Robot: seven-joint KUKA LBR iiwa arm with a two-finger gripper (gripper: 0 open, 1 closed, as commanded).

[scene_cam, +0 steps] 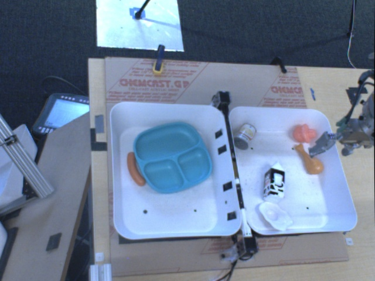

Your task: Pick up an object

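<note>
The right bin (337, 212) holds several small objects. A silver can (244, 134) lies at its back left. A coral-pink lump (304, 133) sits at the back right, with an orange spoon-shaped piece (310, 160) just in front of it. A black-and-white carton (273, 182) stands near the middle, and a crumpled white piece (275, 215) lies at the front. My gripper (338, 141) hangs at the bin's right rim, beside the pink lump and the orange piece, with nothing seen in it.
The left bin (120, 215) holds a blue divided plate (173, 157) and an orange sausage (136, 169) to its left. A black hinge strip (231, 168) runs between the bins. Cardboard (176, 82) underlies both bins. A tablet (58, 115) lies off the bench at the left.
</note>
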